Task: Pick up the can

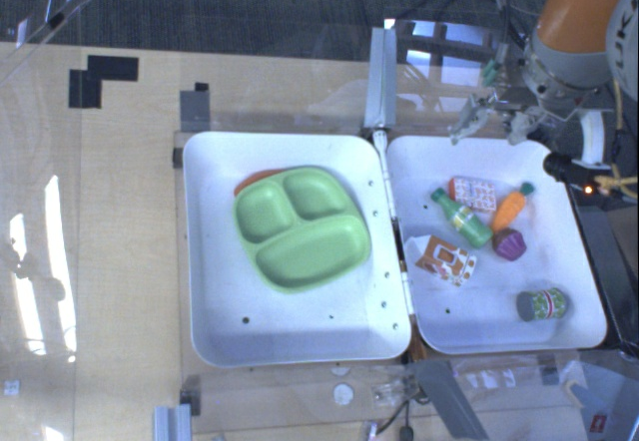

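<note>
The can lies on its side, long axis left-right, grey end leftward, well apart from the end effector; its fingers spread, pinching nothing.

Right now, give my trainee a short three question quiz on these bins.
1. True or false: the can lies in the left bin.
2. Which lies nearest the can: A bottle, B grape, C carrot?
3. What fills the left bin?

Key: 1 false, it lies in the right bin, far from the gripper. 2 B. 3 a green tray.
</note>
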`<action>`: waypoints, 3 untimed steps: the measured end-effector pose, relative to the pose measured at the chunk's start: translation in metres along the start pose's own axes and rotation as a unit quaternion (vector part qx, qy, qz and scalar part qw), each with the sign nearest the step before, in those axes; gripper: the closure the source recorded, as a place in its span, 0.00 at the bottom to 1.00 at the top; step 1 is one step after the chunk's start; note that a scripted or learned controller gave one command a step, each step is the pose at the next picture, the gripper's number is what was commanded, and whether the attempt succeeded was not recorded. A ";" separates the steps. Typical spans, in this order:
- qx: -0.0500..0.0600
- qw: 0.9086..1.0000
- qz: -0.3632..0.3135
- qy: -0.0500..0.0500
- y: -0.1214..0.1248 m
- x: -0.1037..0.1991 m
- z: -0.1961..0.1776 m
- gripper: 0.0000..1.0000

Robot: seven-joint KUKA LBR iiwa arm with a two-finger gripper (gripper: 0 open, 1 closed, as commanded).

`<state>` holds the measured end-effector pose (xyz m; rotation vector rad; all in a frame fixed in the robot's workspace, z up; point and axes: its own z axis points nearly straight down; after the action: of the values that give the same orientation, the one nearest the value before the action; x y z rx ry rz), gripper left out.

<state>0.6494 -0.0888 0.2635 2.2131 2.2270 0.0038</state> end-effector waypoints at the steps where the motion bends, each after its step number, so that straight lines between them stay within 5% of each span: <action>1: -0.004 0.998 -0.070 -0.001 -0.015 -0.018 0.162 0.00; 2: -0.002 0.998 -0.069 -0.001 -0.067 -0.055 0.126 0.00; 3: -0.002 0.998 -0.058 -0.001 -0.044 -0.101 0.119 0.00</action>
<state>0.6061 -0.1897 0.1438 2.0768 2.3484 0.0061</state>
